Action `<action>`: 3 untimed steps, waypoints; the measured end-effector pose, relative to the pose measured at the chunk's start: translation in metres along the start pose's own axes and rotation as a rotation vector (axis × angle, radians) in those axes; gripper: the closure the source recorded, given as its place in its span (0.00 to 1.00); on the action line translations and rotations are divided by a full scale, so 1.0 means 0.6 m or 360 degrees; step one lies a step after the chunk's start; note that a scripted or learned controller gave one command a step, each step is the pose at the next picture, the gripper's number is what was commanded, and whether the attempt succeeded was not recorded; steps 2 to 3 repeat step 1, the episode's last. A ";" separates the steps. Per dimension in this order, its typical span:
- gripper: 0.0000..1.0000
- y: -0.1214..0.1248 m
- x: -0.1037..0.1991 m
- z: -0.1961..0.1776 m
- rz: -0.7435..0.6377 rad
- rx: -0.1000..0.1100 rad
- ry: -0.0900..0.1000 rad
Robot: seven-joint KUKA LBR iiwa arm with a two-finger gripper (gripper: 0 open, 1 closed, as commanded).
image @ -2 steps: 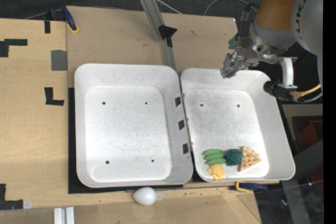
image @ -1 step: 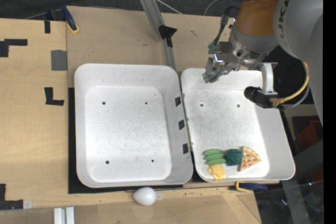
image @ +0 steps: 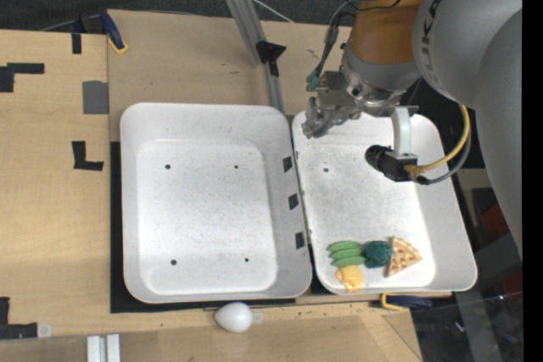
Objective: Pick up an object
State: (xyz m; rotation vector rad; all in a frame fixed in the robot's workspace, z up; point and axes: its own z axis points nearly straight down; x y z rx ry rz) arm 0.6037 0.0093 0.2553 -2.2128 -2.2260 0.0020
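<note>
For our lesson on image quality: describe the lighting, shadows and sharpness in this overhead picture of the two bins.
Camera view: even, soft light; the left bin and right bin look bright white without harsh glare; shadows are faint; the toy food pieces are small and slightly soft; the gripper looks a little blurred.
</note>
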 end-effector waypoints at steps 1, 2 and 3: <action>1.00 -0.032 0.094 -0.001 -0.0002 0.0001 0.0000; 1.00 -0.032 0.094 -0.001 -0.0002 0.0001 0.0000; 1.00 -0.032 0.094 -0.001 -0.0002 0.0001 0.0000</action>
